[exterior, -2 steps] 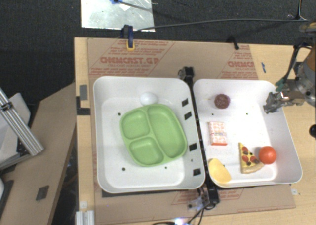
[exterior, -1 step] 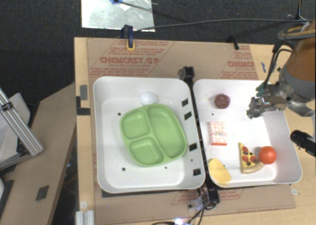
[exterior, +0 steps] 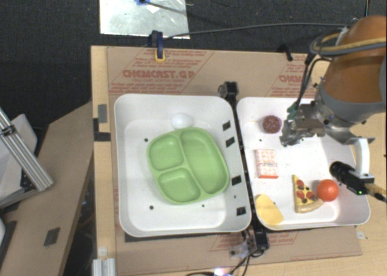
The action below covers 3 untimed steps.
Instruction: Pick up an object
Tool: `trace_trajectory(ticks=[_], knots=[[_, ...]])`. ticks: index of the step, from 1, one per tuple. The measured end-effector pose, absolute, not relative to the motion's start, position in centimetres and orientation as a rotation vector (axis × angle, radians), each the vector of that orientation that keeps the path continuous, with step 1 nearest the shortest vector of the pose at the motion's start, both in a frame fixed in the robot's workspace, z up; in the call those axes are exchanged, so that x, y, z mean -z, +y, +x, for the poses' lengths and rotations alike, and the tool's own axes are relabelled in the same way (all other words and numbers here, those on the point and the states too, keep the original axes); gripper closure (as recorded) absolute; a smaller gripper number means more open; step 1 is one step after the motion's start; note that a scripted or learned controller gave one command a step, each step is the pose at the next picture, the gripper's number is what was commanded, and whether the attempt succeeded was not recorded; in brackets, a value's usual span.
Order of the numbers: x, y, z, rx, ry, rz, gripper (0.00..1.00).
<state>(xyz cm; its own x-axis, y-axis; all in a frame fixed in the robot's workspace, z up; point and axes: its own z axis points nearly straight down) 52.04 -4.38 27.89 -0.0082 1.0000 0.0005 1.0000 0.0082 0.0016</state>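
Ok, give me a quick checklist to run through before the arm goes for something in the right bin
1. Claw over the right white bin: ok.
2. Something between its fingers: cannot tell.
3. Nearest target, the round dark red patty, lying apart from other items: ok.
4. Small red and white packet flat, unobstructed: ok.
5. Pizza slice toy and red tomato separated: not ok, they touch.
6. Yellow wedge away from the wall: not ok, it sits at the bin's left edge.
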Motion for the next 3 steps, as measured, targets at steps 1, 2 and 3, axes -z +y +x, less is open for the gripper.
trace_trajectory(ticks=[1,2,3], knots=[[-25.8,0.6,52.0,-0.002,2.228,2.214,1.0],[-25.3,6.6,52.3,-0.003,2.23,2.212,1.0],[-23.4,11.1,51.3,0.0,2.23,2.214,1.0]])
